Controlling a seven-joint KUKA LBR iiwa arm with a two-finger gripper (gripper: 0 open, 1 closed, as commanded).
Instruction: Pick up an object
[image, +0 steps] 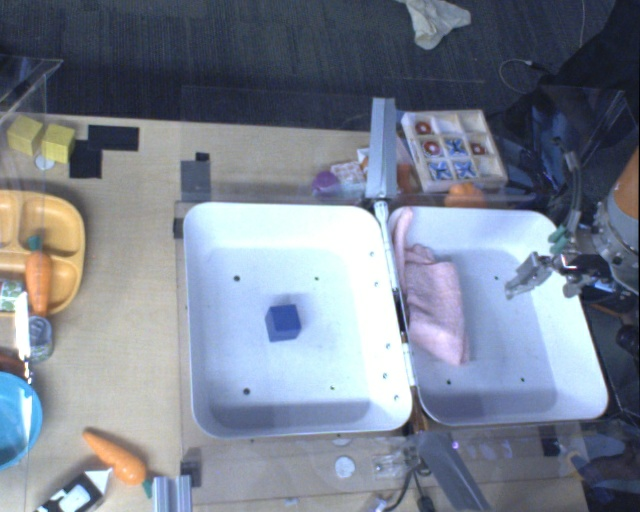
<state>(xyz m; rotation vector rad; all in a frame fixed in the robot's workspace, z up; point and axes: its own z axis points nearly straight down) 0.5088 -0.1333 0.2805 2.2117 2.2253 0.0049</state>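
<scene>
White plastic bins sit side by side on the wooden table (130, 400). The left bin (220, 400) holds one blue cube (283, 322), near its middle and clear of the walls. The right bin (560, 395) holds a pink cloth (434, 302), bunched along its left wall against the divider. My jaws (524, 276) hang over the right half of that bin, well apart from the cloth, with nothing between them; whether they are parted I cannot tell. Behind the bins lies a game board (452, 148). At the table's left edge stand a yellow tray (55, 225), a carrot (117, 458) and two yellow blocks (42, 139).
</scene>
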